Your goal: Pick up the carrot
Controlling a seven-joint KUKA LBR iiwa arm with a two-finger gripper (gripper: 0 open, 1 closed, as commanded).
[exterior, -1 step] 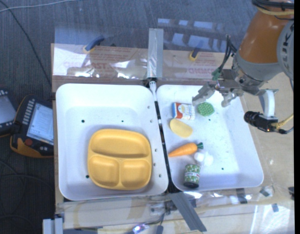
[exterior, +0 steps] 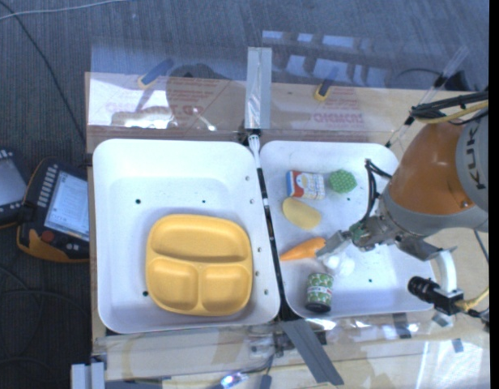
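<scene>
My gripper hovers just right of the carrot, lined up to grasp; finger opening I cannot tell.

Partial black letters, seemingly "KU", visible on the orange band of the arm at right. Faint reddish print on the clear panels behind the bins, too blurred to read. Labels on the small can and carton illegible.

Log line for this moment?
hand: right bin, by carrot's right end | carrot: on bin floor, not lifted | yellow tray: left bin
</scene>
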